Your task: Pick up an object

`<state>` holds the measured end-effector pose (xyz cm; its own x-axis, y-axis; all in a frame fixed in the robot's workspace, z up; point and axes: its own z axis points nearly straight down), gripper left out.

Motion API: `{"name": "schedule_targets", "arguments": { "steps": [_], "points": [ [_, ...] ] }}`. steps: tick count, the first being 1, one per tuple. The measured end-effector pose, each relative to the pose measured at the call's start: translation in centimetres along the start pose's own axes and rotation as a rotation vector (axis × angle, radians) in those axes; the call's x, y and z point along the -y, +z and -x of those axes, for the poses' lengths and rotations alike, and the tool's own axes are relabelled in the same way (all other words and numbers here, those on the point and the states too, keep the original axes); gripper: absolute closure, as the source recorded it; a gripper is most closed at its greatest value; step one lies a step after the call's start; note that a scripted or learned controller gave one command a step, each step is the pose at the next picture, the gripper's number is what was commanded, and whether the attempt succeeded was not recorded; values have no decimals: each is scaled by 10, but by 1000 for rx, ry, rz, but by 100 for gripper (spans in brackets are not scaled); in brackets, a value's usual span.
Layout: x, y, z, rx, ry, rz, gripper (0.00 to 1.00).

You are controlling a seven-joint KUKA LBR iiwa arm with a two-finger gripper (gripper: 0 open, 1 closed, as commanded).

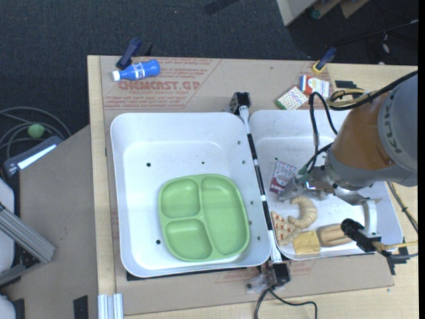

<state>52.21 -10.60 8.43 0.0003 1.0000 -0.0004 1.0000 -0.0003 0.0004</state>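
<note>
Your gripper (292, 190) sits low in the right bin (265, 121), near its left wall; I cannot tell its finger state. It could snag the small packet (283, 174) beside it or nudge the croissant (305, 212) away. That bin also holds a waffle (283, 225) and bread pieces (321, 238) along its front edge. The left bin (133, 131) holds 1 green tray (202, 216).

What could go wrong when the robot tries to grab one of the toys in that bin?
1. The hand is low among crowded things: the croissant, waffle and small packet lie close together, so it might nudge or pinch the wrong one.
2. It works right beside the divider between the bins, so a finger could bump it.
3. The croissant is curved, so it might slip out.
</note>
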Motion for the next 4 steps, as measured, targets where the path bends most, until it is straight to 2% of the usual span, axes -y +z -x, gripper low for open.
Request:
{"name": "schedule_targets", "arguments": {
  "steps": [1, 2, 3, 4],
  "points": [
    [6, 0, 44, 1, 1, 1, 0],
    [-99, -1, 3, -2, -2, 2, 0],
    [-46, -68, 60, 0, 0, -1, 0],
    [15, 0, 41, -1, 0, -2, 0]
  ]
}}
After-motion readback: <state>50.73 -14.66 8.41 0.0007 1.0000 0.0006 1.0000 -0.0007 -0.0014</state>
